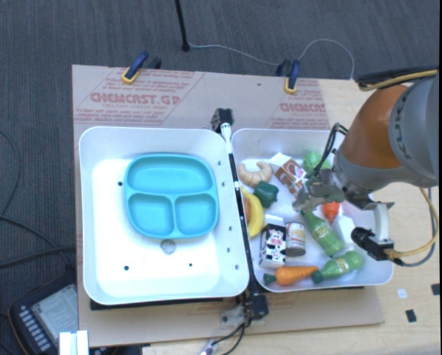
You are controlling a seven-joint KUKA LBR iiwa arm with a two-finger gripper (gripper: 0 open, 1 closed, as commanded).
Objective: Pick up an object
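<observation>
The right bin [383,272] holds several toy foods: a croissant [254,172], a banana [255,213], a green pepper [266,193], a brown packet [288,174], a milk carton [273,245], a small can [296,239], a carrot [295,275] and two green bottles [321,234] [340,265]. My gripper [312,195] is low in this bin's middle, just above the upper green bottle and beside the brown packet. An orange-red piece [330,211] lies right next to it. The arm covers the bin's right part.
The left bin [95,198] carries a blue divided plate [171,195]. A black clamp [222,117] sits at the top between the bins. Both bins rest on a cardboard sheet [132,98] held by blue clips.
</observation>
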